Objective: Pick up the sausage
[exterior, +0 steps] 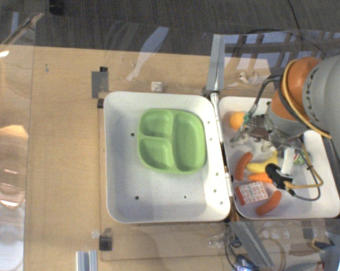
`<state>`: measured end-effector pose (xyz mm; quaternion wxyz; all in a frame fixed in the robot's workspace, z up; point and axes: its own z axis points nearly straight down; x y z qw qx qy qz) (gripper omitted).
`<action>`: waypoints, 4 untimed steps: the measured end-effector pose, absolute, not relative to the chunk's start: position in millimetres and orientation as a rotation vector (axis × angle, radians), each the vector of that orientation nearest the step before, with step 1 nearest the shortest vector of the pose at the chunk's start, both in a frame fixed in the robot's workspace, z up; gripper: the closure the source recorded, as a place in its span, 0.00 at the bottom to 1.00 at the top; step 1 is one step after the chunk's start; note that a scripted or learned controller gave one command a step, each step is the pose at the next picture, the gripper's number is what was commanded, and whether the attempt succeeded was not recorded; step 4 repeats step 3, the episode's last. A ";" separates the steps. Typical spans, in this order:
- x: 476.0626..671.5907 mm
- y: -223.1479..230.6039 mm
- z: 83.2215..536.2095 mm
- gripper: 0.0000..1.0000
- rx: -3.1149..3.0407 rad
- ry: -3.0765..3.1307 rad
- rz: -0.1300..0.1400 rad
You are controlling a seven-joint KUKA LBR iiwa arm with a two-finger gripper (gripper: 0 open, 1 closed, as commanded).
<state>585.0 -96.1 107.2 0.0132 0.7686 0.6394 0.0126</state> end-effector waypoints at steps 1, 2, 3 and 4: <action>546.7 -104.6 94.9 0.00 2.474 1.901 0.035; 549.5 -105.0 106.8 1.00 2.468 1.899 0.042; 637.7 -71.1 186.1 1.00 2.523 1.866 0.005; 637.7 -71.1 186.1 1.00 2.523 1.866 0.005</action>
